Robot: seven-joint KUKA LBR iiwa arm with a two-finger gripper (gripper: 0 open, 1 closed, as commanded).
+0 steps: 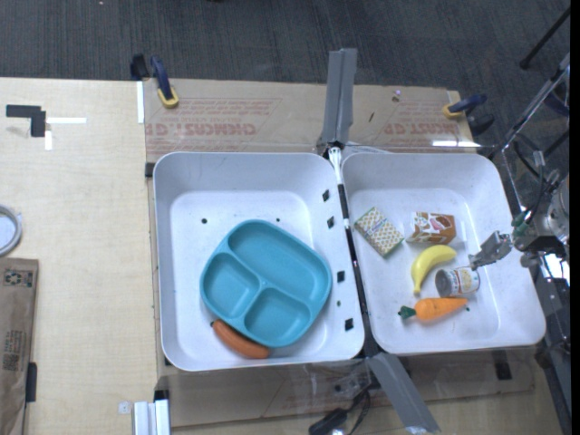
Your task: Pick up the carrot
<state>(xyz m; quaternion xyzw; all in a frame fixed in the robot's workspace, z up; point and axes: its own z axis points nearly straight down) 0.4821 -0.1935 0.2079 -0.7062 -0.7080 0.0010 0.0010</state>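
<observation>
We list: pale wood bench point(72, 243), dark carpet point(272, 16) beyond. Carrot point(435, 309) lies near edge of right bin point(507, 333), beside can point(457, 282). Gripper point(494, 248) right of can; grip state unclear.

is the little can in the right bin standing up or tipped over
Tipped over. The can lies on its side on the floor of the right bin, its round end facing left, between the banana and the carrot.

Bins point(181, 198): white plastic, smooth, slight sheen. Divided plate point(265, 284): teal plastic, smooth, matt. Carrot point(437, 309): orange, smooth, looks plastic. Banana point(430, 264): yellow, glossy. Can point(456, 282): metal, shiny lid. Bench top point(72, 243): pale wood, matt. Sheet under bins point(245, 120): brown cardboard, printed.
</observation>
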